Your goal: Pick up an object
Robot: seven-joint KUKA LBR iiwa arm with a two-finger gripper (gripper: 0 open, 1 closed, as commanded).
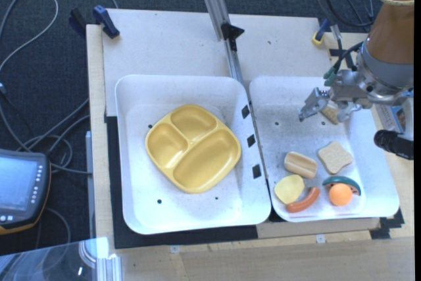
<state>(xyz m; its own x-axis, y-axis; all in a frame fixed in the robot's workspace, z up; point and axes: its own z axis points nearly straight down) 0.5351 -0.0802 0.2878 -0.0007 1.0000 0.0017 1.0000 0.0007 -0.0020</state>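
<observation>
Fingers look spread apart with nothing between them; the gripper (314, 107) hangs over the bare upper part of the right bin (276, 92), tips pointing down and toward the centre divider.

All candidates sit below the fingers, toward the bin's near edge, well apart from the tips:
- bread slice (335, 157): closest, down and right of the fingers. Flat, probably light toy foam or plastic. Low profile, so hard to pinch from above; would need an edge grab.
- bun (300, 164): just below the fingers, left of the bread. Rounded, a bit taller, likely soft and light. Best bet, grip across its short axis.
- orange ball (340, 195): further down, touching a teal piece (344, 182). Round, likely slippery, may roll out of the pinch.
- sausage (302, 200) and yellow piece (289, 189): furthest down, touching each other. Crowded, risk of nudging both.

The left bin (131, 141) holds a yellow divided plate (193, 148), far across the divider; too wide for a two-finger grasp anyway.

My call: go for the bun, descend straight, close across the width.
</observation>
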